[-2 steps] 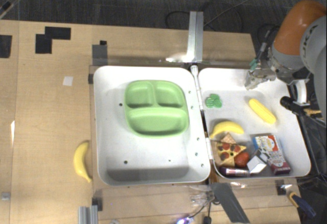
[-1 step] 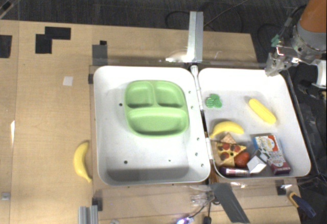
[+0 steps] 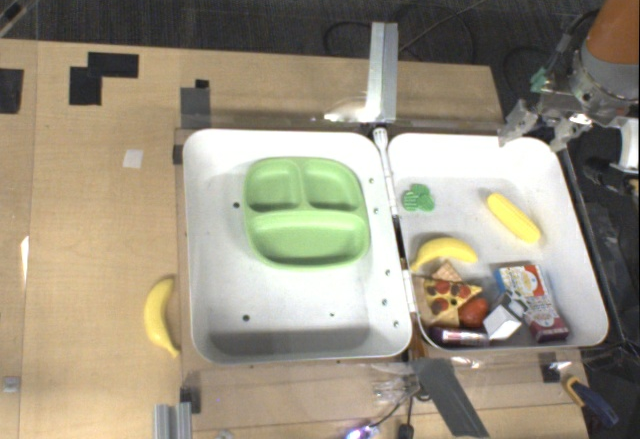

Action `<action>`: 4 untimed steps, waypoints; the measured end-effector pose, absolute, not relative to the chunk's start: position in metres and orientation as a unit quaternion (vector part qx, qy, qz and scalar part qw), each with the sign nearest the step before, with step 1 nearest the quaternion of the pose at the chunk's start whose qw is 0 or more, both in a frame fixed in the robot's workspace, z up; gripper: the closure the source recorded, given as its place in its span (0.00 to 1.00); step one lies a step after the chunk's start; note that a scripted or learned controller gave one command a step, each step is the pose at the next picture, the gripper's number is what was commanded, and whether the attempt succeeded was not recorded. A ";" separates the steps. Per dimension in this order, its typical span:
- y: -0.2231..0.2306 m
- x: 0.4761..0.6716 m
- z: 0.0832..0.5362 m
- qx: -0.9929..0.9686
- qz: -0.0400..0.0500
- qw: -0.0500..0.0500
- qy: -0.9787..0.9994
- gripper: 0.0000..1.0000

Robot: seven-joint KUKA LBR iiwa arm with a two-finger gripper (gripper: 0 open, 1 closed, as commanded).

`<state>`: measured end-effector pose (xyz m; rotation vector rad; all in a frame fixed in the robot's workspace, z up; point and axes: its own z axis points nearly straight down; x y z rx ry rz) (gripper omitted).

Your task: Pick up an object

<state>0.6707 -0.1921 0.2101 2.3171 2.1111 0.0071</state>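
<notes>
While your claw (image 3: 548,122) hovers past the right bin (image 3: 560,177), grip state impossible to tell, corn cob (image 3: 513,217), banana (image 3: 445,250), green tray (image 3: 304,210) in left bin.

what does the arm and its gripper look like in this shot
At the camera view's upper right corner, the arm shows an orange band above a grey wrist section. Below it, the gripper is a cluster of pale grey and silver metal parts, with a small teal-green piece on its left side. Thin dark cables run along the floor near it. No lettering or markings can be made out.
</notes>
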 end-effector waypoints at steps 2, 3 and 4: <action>-0.098 0.628 0.146 0.708 0.003 0.002 0.706 0.00; -0.165 0.585 0.108 0.715 0.002 0.002 0.699 0.00; -0.177 0.546 0.091 0.699 0.010 0.003 0.715 0.00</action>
